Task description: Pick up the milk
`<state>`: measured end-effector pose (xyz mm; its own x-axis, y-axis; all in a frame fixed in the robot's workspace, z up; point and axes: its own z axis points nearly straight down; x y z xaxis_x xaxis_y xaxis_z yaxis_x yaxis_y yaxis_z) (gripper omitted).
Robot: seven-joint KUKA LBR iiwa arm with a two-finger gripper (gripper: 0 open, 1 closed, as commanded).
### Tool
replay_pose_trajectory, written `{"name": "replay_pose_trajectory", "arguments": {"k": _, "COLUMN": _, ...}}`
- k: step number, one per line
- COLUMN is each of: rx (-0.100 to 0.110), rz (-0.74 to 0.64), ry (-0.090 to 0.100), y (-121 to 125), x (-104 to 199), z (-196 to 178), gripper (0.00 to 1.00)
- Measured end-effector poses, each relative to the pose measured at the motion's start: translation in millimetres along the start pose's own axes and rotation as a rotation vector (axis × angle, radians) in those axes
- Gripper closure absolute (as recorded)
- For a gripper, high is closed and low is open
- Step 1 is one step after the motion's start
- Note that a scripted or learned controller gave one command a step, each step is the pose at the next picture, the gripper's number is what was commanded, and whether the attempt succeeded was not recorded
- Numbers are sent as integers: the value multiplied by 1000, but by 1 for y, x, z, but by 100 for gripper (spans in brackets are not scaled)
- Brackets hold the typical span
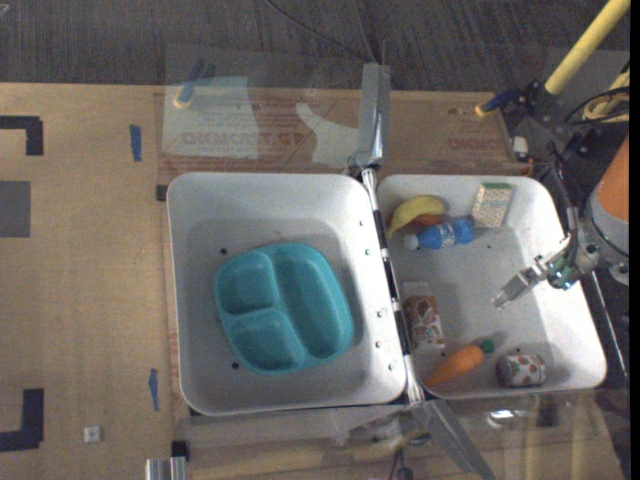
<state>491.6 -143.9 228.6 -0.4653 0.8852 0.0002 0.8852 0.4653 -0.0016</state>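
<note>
Milk carton [424, 320] lies flat by right bin's [585, 353] left wall: light, stiff, crushable; grip across narrow sides. End effector [515, 290] released, empty, nearby.

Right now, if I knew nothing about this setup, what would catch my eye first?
Probably the teal divided plate, lying alone in the left bin. Next, the clutter in the right bin: a banana and a blue-capped bottle at the far end, a carrot and a small can at the near end, and the milk carton by the dividing wall. The gripper hangs over that bin's middle.
</note>
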Motion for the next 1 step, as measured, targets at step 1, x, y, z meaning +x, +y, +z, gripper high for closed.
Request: {"name": "replay_pose_trajectory", "arguments": {"k": 1, "rx": -1, "rz": -39, "ry": 0, "y": 5, "x": 31, "z": 120, "gripper": 0}}
